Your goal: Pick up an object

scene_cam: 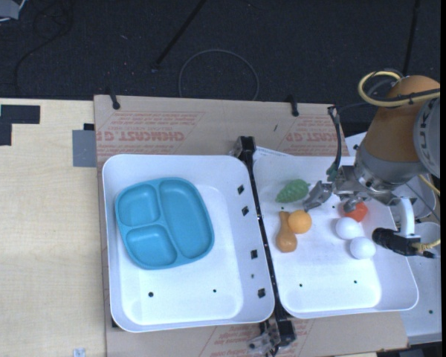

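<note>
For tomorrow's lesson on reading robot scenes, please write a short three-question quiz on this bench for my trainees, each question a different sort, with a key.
1. True or false: the blue divided plate lies in the same bin as the green leaf-shaped toy.
2. How many white balls lie in the right bin?
3. Which thing touches the orange ball? A) the small red object B) the tan gourd-shaped toy C) the plate

Key: 1 false; 2 two; 3 B.
</note>
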You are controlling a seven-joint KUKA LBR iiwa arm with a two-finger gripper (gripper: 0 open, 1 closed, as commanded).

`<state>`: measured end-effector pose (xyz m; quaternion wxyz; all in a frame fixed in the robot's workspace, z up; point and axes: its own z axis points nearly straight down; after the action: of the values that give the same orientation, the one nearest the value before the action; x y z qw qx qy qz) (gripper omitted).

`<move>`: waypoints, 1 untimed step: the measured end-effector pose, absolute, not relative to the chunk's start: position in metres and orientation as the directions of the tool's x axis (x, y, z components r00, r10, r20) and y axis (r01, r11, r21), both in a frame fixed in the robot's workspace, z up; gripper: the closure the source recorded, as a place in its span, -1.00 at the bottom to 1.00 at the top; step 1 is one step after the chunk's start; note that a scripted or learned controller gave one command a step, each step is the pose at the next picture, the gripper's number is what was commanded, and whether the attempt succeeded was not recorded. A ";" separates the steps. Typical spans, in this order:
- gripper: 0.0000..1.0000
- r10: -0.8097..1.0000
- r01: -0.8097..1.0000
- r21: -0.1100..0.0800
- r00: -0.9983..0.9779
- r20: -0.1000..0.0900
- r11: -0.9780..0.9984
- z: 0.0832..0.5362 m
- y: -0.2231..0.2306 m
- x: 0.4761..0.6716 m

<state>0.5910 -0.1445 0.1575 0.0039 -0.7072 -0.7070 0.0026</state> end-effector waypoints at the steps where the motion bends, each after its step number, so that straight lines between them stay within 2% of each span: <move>1: -1.00 1.000 1.000 -0.009 0.001 0.002 -0.001 0.094 -0.140 0.592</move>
<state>0.5920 -0.1397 0.0936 0.0041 -0.7073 -0.7069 0.0024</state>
